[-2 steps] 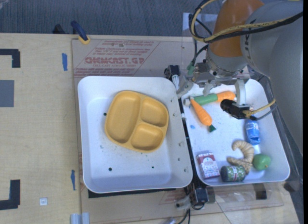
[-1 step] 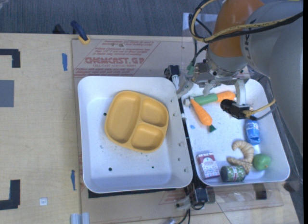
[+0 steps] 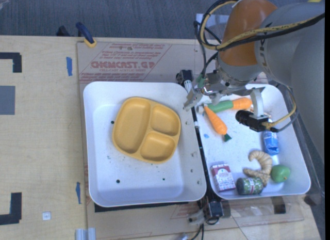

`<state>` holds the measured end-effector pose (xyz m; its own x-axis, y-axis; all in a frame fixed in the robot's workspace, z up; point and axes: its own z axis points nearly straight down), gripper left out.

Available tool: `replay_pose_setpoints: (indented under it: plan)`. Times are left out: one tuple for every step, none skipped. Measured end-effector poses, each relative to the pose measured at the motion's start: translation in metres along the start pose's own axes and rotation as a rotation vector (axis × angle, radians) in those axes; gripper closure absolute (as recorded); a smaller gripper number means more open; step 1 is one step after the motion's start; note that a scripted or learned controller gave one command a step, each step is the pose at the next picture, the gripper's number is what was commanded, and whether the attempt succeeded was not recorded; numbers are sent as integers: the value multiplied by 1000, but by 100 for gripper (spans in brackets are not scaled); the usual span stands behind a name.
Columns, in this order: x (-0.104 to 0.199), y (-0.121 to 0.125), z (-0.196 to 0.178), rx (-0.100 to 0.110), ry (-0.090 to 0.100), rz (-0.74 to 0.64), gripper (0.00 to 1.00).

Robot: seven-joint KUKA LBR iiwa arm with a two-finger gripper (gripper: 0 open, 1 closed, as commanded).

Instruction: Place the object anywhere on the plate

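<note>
plate [image 3: 147, 129], yellow with 3 compartments, lies in the left bin [image 3: 98, 182], nearer its back edge. 2 carrots lie in the right bin [image 3: 301, 179] near its back left corner: one carrot [image 3: 216, 121] points to the front, the other carrot [image 3: 234, 104] lies across it. the gripper [image 3: 206, 90] is just above them; open or closed, i cannot tell.
</note>
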<state>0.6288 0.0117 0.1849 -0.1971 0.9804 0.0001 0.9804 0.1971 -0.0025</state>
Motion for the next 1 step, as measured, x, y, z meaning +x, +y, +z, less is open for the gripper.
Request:
replay_pose_setpoints:
  plan:
    - [0, 0, 0, 0, 0, 0, 0]
